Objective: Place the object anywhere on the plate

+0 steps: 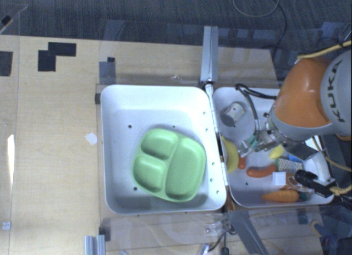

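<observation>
The green plate [169,164] sits in the left bin [118,138]. The hand [258,141] hangs low in the right bin [234,193], beside a banana [231,156], a red sausage [260,171] and a carrot [280,196]. Whether it is clenched, I cannot tell.

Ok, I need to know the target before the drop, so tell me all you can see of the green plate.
The green plate is a pale green divided dish with rounded corners, looking like smooth plastic. Raised ridges split it into three compartments: two smaller ones on the view's left, one larger on the right. It lies flat, slightly turned, on the floor of the left white bin, toward its lower right. Nothing sits on it.
</observation>
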Controlling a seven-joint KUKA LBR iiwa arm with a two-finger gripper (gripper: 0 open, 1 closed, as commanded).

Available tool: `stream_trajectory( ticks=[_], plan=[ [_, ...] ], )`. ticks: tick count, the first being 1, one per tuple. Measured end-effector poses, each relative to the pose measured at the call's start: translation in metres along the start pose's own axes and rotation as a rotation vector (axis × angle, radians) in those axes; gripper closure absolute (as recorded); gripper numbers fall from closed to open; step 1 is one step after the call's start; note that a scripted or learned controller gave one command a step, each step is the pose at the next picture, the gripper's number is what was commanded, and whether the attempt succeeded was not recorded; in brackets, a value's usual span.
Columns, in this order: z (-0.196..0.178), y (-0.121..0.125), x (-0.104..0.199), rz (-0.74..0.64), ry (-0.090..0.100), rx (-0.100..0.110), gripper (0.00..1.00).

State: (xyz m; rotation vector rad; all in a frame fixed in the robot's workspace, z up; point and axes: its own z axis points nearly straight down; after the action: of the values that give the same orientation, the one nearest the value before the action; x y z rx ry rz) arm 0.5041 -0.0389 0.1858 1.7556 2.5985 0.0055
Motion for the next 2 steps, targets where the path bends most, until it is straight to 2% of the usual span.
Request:
stream_trajectory(
  ticks=[1, 2],
  plan=[
    [0.001, 0.122, -0.002, -0.290, 0.000, -0.001, 1.00],
    [-0.010, 0.145, 0.049, -0.556, 0.000, -0.002, 1.00]
  ],
)
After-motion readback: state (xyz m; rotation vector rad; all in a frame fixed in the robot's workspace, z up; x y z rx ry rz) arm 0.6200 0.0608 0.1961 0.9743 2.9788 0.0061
